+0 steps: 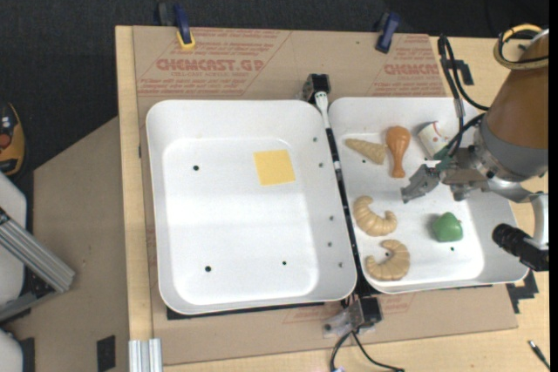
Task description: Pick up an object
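Observation:
My gripper [433,187] hangs over the right bin [471,274], reaching in from the right on the grey arm with its orange band. It looks open, with nothing between its fingers. A green lump [447,227] lies just below it. A brown drumstick [398,148] lies just left of it and slightly further back, beside a pale cone-shaped pastry [367,150]. Two tan croissants [374,216] [390,260] rest toward the bin's front left. A small white cup-like piece [430,135] sits at the back, partly hidden by the arm.
The left bin [174,213] holds a flat yellow square [274,167]. A black divider strip [335,170] runs between the bins. Blue clamps [182,23] [387,30] grip the board's far edge. Cables trail over the right bin's back right corner.

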